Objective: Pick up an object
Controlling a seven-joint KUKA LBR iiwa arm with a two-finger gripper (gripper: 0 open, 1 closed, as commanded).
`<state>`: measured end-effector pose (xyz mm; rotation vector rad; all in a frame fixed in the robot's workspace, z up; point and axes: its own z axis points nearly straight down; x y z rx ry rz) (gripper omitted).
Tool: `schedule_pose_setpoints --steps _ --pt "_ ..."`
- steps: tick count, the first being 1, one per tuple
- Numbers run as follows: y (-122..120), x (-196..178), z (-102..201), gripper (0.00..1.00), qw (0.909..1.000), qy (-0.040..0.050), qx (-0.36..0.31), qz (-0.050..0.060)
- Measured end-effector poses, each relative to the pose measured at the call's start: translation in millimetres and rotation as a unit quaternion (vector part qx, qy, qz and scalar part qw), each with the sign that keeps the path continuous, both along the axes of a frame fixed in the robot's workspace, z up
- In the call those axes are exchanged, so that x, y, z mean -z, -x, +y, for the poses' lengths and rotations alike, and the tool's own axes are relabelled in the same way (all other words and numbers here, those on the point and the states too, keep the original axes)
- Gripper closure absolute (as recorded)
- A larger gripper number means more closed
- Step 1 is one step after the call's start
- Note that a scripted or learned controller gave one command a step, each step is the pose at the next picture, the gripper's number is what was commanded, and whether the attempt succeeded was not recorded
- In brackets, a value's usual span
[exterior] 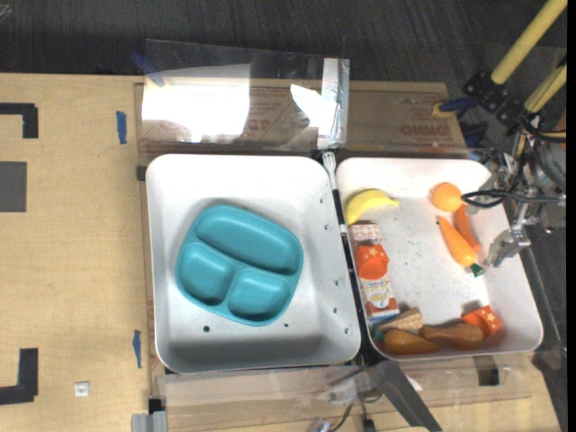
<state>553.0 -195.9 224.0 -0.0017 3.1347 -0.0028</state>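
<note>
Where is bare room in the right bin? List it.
Free: the floor patch between the carton and the carrot, above the chicken leg. Crowded: the left wall with the banana, and the front edge.

Light wood tabletop (72,268) with black tape marks (22,120) on its left side, blue tape bits (121,126) near the bins. Dark grey floor (270,12) at far side. Clear plastic sheet (243,106) over cardboard (396,120), glare on it. Yellow poles (531,30) far right.

Teal divided tray (239,264) in left white bin (171,187), clear plastic sheet (243,106) behind, tan bench (63,268)
</note>
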Motion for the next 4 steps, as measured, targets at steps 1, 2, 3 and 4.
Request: schedule_pose_setpoints --steps 1,2,3,4 --pt "39.8 134.8 -16.8 0.0 0.9995 0.0007 0.031 -0.003" --pt "-29.5 135.8 -14.5 0.0 1.0 0.0003 0.007 -0.002" --pt "-33.7 121.0 -14.3 1.0 0.9999 0.0026 0.006 -0.01" --pt "-33.3 122.0 -13.9 0.0 0.9999 0.0022 0.006 -0.009"
